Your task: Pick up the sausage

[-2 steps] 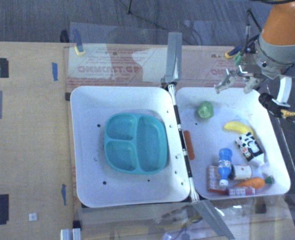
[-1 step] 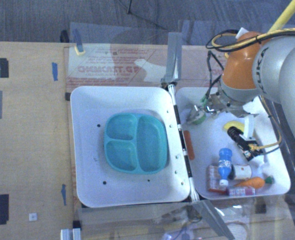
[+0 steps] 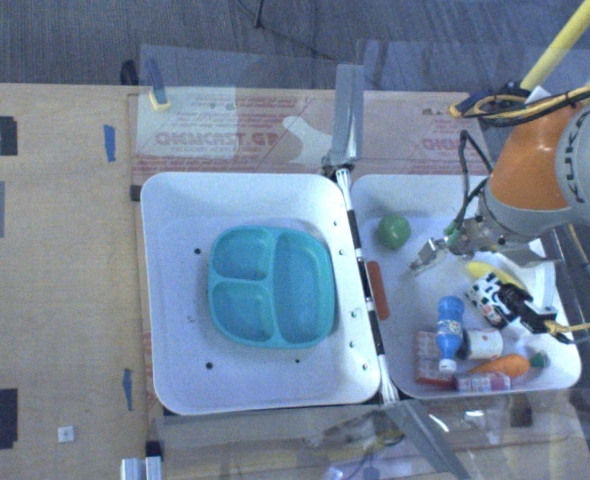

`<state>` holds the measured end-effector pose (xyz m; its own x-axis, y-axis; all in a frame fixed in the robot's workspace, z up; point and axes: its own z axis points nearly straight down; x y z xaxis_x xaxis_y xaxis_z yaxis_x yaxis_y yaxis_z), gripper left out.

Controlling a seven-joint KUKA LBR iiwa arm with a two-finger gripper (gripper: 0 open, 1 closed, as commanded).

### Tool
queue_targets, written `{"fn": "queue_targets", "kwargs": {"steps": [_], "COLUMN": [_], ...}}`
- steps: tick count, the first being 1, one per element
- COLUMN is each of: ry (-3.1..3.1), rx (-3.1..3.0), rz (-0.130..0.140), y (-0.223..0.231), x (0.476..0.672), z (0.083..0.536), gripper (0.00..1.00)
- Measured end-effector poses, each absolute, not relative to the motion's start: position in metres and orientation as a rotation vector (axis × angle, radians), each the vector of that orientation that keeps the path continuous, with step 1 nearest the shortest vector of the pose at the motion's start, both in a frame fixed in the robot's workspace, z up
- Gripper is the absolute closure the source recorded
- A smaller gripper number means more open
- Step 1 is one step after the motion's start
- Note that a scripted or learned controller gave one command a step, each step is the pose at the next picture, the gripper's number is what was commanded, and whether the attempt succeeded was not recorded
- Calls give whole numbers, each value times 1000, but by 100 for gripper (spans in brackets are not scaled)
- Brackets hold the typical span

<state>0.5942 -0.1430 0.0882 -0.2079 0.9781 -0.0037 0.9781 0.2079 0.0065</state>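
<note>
Where the grey arm with its orange band reaches into the right white bin [image 3: 565, 368], the gripper [image 3: 430, 256] hangs over bare floor, its fingers spread and holding nothing. Against that bin's left wall lies the slim reddish-brown sausage [image 3: 377, 289], apart from the fingers. Nearby sits a round green ball [image 3: 394, 232]. A teal divided plastic plate [image 3: 272, 286] rests in the left white bin [image 3: 175, 218].

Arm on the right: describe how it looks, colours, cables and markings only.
The arm is grey with a broad orange band above the wrist and dark lettering on its grey shell near the picture's edge. Black and yellow cables loop over its top. Its end effector is a small grey metal piece with thin fingers.
</note>
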Motion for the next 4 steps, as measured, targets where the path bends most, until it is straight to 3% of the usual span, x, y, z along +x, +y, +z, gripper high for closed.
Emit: {"fn": "queue_targets", "kwargs": {"steps": [1,2,3,4], "ry": [2741,2539,2555,2602], "rx": [1517,1837,1821,1747], "rz": [5,6,12,9], "y": [-171,-181,-219,-220], "x": [565,557,578,553], "z": [88,88,88,88], "gripper": [0,0,0,0]}}
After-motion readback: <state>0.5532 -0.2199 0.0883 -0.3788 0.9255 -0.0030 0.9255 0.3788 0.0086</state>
